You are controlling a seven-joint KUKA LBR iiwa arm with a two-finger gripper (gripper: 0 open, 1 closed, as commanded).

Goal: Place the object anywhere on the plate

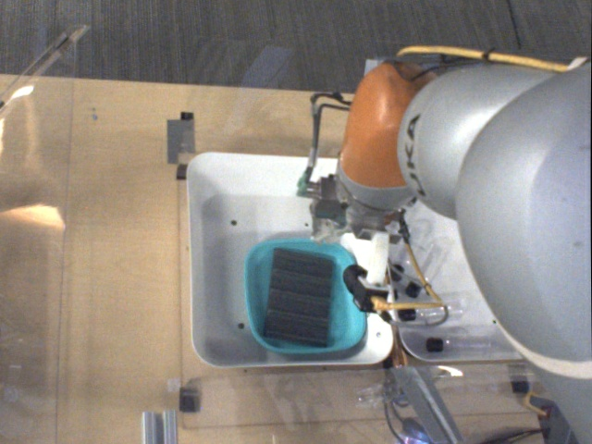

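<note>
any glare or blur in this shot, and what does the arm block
Camera view: glare patches on the bench at left; the near arm looms large and soft-edged, covering most of the right bin; the teal plate and dark block on it are evenly lit, fairly sharp.

A dark grey ribbed rectangular block (pixel 300 296) lies flat on a turquoise plate (pixel 258 289), its long side running roughly from twelve to six o'clock, tilted slightly. The plate sits in the left white bin, toward that bin's five o'clock corner.
</note>
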